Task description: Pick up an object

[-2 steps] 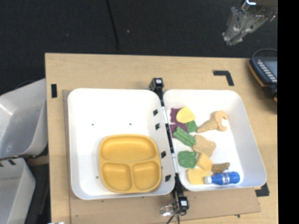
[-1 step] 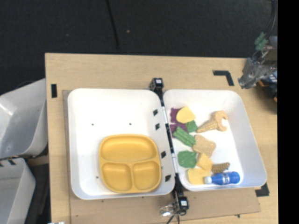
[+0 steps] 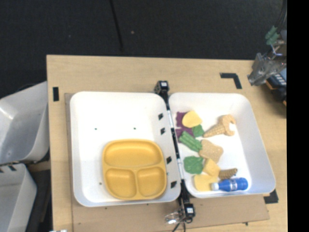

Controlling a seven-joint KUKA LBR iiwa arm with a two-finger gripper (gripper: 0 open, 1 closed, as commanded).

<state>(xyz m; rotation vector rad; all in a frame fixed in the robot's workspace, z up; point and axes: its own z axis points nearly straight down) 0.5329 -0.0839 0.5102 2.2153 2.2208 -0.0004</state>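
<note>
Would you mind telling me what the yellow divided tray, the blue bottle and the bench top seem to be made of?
The yellow divided tray looks like moulded plastic: one even colour, rounded compartments, a soft sheen. The blue bottle also looks plastic, glossy with a white cap, though it is too small to be sure. The bench top looks like pale wood or plywood, matte with faint grain.

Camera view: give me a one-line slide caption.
Yellow three-compartment plastic tray in the left white bin; toy food pieces and a blue bottle in the right white bin; gripper parked outside.
</note>
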